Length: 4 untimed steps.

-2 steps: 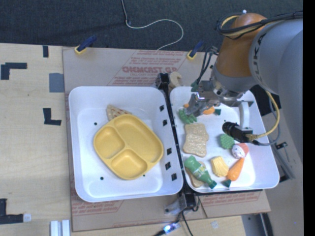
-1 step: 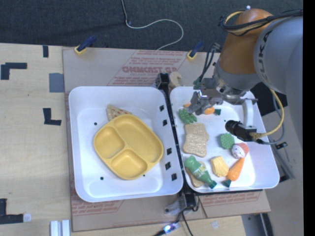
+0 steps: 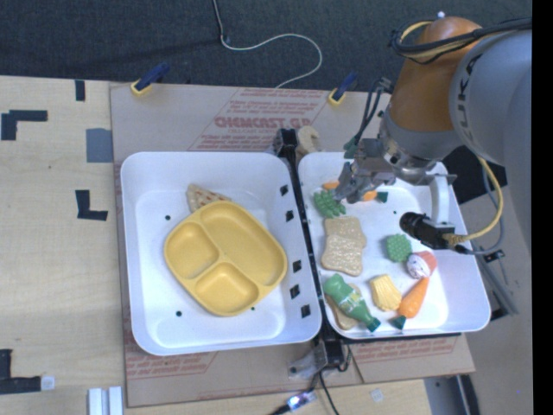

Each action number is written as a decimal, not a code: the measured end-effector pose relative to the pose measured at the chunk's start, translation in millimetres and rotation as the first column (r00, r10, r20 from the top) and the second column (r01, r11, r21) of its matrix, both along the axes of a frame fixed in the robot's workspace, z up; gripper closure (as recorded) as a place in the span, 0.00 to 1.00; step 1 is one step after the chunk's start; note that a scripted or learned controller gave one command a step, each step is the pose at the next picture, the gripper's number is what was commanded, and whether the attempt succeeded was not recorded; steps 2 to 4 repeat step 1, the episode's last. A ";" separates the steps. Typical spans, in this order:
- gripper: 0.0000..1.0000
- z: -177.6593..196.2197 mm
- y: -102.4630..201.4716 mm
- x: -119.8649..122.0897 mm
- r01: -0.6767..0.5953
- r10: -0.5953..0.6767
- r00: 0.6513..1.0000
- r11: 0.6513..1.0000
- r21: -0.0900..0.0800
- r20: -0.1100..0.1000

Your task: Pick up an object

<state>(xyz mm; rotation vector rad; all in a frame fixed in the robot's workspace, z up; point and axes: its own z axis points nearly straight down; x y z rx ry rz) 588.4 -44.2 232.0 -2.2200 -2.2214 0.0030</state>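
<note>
Green leafy toy [image 3: 327,203] | right bin [image 3: 458,318], far end | fingers [image 3: 352,188] beside it, state unclear

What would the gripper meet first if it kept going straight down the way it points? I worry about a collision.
Probably the small green leafy toy vegetable, or bare floor of the right white bin beside it. The gripper hangs just above them; depth is unclear from this slant.
</note>
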 end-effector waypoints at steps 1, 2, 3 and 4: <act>1.00 -11.6 14.5 6.2 -0.001 0.001 1.000 1.000 0.000 -0.001; 1.00 -11.6 14.5 6.2 -0.001 0.001 1.000 1.000 0.000 -0.001; 1.00 -11.6 14.5 6.2 -0.001 0.001 1.000 1.000 0.000 -0.001; 1.00 -11.6 14.5 6.2 -0.001 0.001 1.000 1.000 0.000 -0.001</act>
